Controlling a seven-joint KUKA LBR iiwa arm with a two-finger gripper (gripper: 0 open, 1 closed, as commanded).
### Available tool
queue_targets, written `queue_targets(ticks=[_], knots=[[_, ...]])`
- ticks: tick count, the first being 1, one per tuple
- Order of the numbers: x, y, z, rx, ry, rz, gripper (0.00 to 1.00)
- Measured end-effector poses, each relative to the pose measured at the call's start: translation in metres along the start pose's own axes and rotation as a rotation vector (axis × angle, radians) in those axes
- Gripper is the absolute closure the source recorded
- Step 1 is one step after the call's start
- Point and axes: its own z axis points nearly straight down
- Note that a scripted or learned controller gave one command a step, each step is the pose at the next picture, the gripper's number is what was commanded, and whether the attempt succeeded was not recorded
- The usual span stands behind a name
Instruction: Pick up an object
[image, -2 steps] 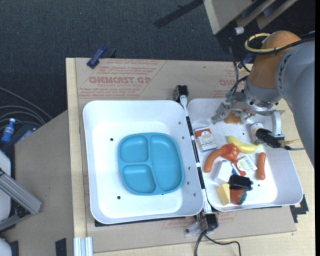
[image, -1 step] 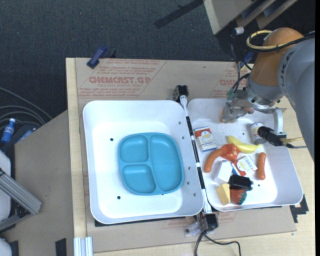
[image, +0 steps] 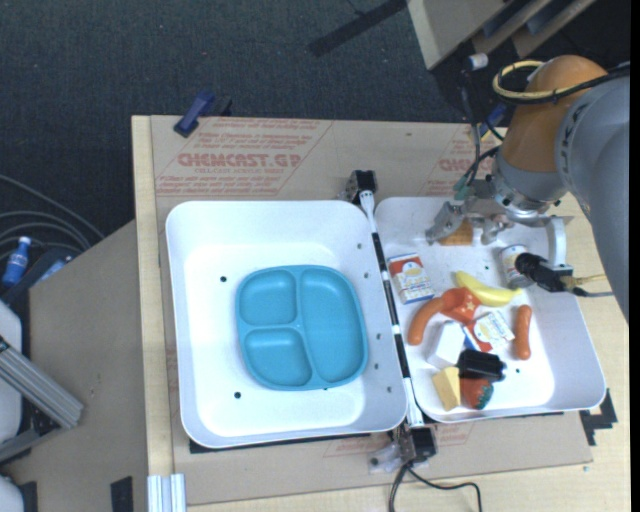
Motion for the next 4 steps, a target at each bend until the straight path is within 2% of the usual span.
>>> queue_targets(ticks=[1,2,3,4], knots=[[0.0,0.001,-0.011,-0.002,-0.001,0.0,1.0],[0.0,0.001,-0.01,-0.002,-0.001,0.0,0.0],[0.0,0.001,-0.021,-0.004,-0.001,-0.001,1.0],[0.0,0.001,-0.021,-0.004,-0.001,-0.001,0.0]])
